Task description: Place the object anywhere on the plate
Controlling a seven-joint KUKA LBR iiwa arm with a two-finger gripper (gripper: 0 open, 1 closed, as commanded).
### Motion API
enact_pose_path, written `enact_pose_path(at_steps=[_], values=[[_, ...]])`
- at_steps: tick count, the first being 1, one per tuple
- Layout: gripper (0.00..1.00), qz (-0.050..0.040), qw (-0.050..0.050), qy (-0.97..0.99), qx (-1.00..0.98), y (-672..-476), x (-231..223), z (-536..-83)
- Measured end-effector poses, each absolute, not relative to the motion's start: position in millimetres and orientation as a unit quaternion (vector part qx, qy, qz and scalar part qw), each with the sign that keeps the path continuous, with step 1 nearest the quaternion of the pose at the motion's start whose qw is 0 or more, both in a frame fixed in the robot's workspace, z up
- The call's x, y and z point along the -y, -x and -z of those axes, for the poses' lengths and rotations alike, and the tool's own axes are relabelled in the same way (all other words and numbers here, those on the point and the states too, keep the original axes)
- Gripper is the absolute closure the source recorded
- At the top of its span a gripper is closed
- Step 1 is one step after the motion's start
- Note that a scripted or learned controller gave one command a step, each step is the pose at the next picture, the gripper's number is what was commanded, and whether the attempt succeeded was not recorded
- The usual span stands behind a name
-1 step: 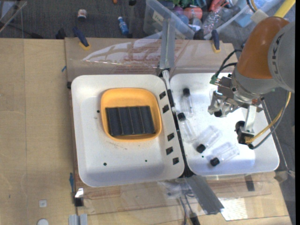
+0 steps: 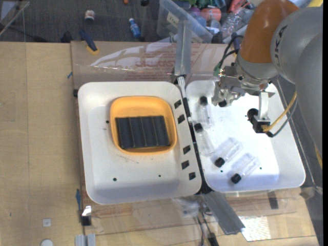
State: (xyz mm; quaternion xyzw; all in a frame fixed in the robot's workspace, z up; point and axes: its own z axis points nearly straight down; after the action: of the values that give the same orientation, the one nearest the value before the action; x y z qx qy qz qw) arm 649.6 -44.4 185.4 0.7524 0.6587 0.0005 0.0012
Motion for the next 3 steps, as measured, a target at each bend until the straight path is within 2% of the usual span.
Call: enact_pose_path(at_steps=[1, 2, 3], values=[[1.00, -0.0006, 0.001, -0.696, -0.718, -667.1, 18, -191], [1.00, -0.0013, 0.002, -0.635, -0.773, -667.5, -2, -225], [1.00, 0.0001, 0.000, -0.589, -0.808, -666.7, -11, -211]])
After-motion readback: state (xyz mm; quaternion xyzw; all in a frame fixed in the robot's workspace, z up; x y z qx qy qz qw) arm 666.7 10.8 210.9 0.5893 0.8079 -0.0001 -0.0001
